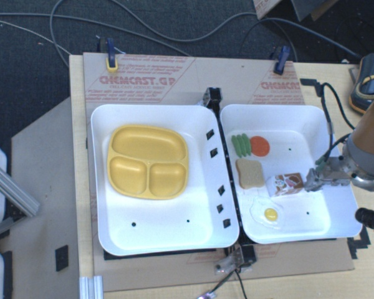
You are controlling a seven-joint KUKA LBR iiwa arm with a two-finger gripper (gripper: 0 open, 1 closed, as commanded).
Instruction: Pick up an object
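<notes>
In the right-hand white bin [311, 114], the gripper [314, 180] sat low at the right edge of a small printed packet [286, 184], touching it or just short of touching; whether its fingers were spread or closed could not be made out, and nothing showed clearly between them. The packet lay near the bin's middle, just right of a slice of toy bread [250, 173]. Above the bread lay green toy beans [241, 144] with a red tomato slice [260, 146] just right of them, and below the bread lay a toy fried egg [270, 215] with a yellow yolk.

The step in hand looked like the final approach for a grasp on the packet, the likeliest target given how close the gripper stood. The next move would call for the fingers to straddle the packet's thin edge and close firmly; being flat, it could slide along the bin floor instead of lifting.

The left bin [106, 167], left of the packet's bin, held a yellow divided plate [148, 161]. The board [143, 80] under both bins bore red print reading roughly "CHEMCAST GP". The packet's own print was too small to read
</notes>
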